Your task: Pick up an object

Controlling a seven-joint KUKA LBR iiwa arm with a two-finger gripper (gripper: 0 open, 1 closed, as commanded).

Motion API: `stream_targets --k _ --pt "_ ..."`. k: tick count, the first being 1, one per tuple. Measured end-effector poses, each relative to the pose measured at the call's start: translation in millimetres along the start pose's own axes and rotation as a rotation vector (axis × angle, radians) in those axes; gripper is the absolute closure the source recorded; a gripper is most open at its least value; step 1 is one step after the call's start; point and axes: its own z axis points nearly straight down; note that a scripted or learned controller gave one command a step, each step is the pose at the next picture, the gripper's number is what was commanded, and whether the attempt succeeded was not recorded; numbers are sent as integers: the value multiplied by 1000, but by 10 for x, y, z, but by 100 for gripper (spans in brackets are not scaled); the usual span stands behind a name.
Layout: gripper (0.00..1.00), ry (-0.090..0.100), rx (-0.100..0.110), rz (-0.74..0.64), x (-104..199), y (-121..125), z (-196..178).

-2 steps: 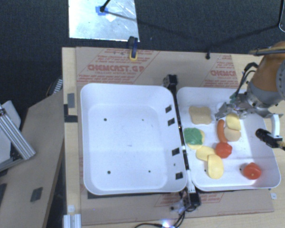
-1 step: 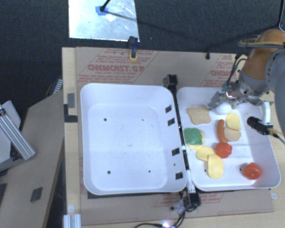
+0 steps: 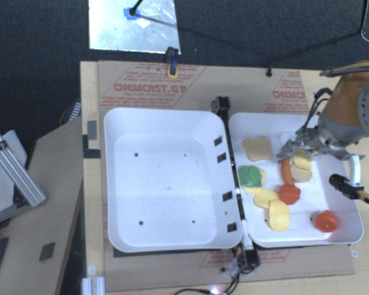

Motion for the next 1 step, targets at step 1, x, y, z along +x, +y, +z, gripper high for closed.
stream_targets --k 1 --pt "0 -2 -7 -5 -80 397 -12"
